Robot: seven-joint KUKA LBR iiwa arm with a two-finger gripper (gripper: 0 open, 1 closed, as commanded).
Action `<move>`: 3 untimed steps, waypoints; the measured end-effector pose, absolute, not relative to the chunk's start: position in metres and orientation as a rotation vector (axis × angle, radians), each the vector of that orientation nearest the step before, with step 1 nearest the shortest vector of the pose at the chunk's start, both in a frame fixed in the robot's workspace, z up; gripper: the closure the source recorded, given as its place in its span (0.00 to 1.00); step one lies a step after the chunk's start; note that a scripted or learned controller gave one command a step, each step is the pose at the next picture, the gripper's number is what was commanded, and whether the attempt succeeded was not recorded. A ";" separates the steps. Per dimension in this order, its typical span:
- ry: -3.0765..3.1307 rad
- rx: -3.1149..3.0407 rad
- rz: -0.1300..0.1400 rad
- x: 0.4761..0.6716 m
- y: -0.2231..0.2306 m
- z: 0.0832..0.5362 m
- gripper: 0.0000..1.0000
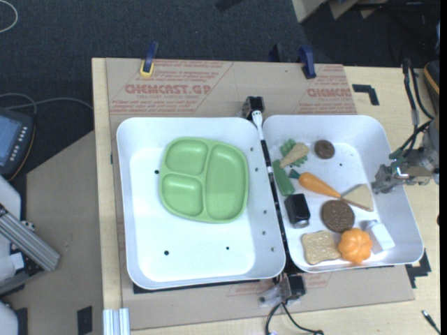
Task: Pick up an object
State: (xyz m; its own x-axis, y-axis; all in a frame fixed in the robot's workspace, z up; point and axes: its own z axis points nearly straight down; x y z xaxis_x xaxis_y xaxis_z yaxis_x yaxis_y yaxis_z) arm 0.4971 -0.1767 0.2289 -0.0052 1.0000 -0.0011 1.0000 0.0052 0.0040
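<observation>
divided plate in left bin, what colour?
Light green; the divided plate shows clearly in the camera view.

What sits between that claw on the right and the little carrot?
Little does. The gripper hangs at the right bin's right edge. The carrot lies toward the bin's middle, with bare white floor between them. The tan wedge lies just below that line, near enough to be brushed.
</observation>
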 end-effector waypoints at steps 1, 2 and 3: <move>2.231 2.217 0.001 0.505 -0.124 0.218 1.00; 2.230 2.218 0.000 0.519 -0.069 0.210 1.00; 2.230 2.216 0.002 0.530 -0.017 0.205 1.00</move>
